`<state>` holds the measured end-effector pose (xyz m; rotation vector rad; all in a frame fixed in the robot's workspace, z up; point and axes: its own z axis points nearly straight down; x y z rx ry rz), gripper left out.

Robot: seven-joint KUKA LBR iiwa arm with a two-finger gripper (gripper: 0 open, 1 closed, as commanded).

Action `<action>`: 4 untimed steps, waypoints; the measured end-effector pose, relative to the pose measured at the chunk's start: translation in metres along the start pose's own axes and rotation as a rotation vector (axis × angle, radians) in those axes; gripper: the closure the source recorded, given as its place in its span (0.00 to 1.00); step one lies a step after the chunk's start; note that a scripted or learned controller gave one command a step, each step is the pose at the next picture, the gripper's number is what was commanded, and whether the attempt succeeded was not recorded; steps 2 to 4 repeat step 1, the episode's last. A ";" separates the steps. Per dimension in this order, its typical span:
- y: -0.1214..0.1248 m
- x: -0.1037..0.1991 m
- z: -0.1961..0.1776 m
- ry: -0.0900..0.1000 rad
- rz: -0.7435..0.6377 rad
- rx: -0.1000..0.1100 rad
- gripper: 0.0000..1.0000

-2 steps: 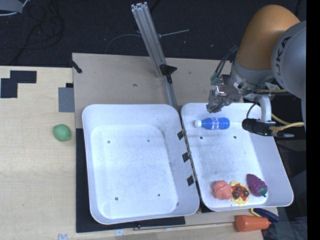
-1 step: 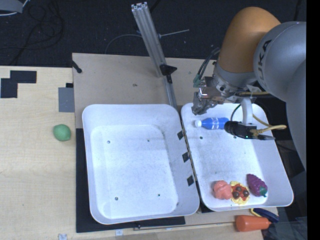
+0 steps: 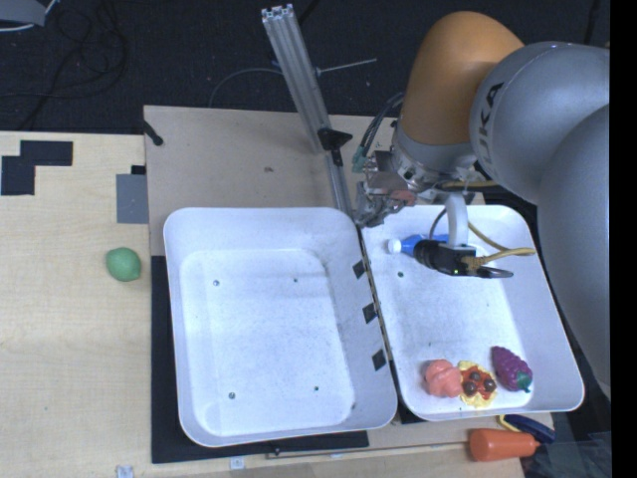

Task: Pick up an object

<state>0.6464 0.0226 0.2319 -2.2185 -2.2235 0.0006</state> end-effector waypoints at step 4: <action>0.011 0.052 -0.010 0.001 -0.001 -0.001 1.00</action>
